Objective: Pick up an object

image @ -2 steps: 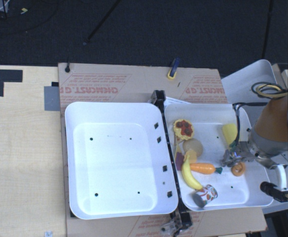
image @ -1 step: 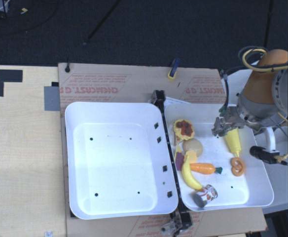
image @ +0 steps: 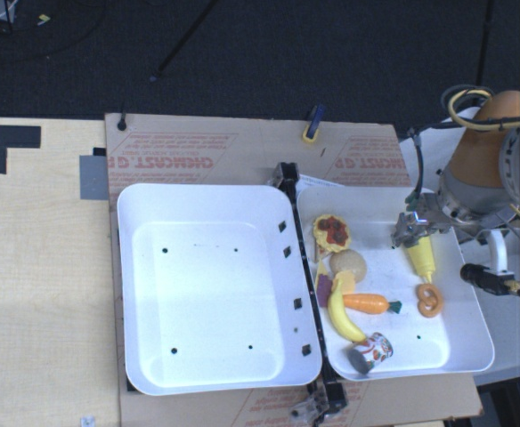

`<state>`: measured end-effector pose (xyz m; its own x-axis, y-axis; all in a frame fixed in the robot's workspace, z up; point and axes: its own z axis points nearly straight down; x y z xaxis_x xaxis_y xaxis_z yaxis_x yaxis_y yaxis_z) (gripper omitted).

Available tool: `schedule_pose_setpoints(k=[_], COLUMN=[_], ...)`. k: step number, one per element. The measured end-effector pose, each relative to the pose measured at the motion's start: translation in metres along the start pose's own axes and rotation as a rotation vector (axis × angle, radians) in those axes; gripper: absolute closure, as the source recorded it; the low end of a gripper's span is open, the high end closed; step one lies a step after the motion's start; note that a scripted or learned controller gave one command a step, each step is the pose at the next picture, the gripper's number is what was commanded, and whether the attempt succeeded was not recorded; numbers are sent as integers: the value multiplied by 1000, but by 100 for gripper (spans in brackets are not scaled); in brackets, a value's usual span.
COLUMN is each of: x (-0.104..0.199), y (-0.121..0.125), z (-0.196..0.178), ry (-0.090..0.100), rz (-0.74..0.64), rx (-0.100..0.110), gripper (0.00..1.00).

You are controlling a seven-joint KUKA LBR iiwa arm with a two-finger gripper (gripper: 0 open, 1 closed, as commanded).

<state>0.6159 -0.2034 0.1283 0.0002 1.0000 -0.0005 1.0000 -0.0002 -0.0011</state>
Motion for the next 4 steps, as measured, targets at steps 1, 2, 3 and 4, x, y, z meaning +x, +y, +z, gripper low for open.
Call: schedule_pose_setpoints(k=[1,2,3,4], x=[-6,-11,-2,-12], y=[3,-34,-71,-56], z=[43,-51,-74,-192], ry=[7,-1,2,-4], rz=[-2,2,3,-1], rx=[4,-6,1,-13], gripper=[100,100,100,100])
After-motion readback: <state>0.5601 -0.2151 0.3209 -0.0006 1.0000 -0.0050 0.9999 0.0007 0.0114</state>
